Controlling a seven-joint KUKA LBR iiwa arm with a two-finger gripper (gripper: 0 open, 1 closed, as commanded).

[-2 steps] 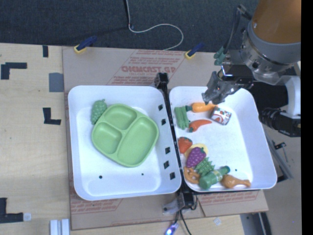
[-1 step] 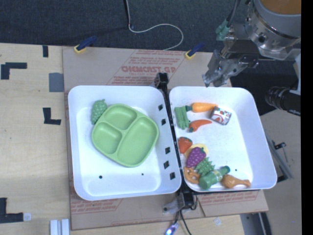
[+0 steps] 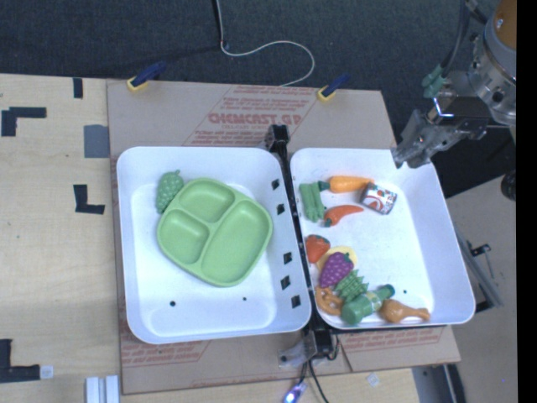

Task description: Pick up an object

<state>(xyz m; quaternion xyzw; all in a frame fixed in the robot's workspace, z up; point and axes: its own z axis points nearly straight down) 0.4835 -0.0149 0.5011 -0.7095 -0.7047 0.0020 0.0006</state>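
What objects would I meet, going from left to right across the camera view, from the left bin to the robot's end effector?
Green grapes → green divided plate → green beans → carrot → small can → end effector, which is above the right bin's far right corner.

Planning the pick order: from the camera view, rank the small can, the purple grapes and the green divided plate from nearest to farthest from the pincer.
1. Small can, upper right bin, just below-left of the pincer.
2. Purple grapes, lower middle of the right bin.
3. Green divided plate, left bin.
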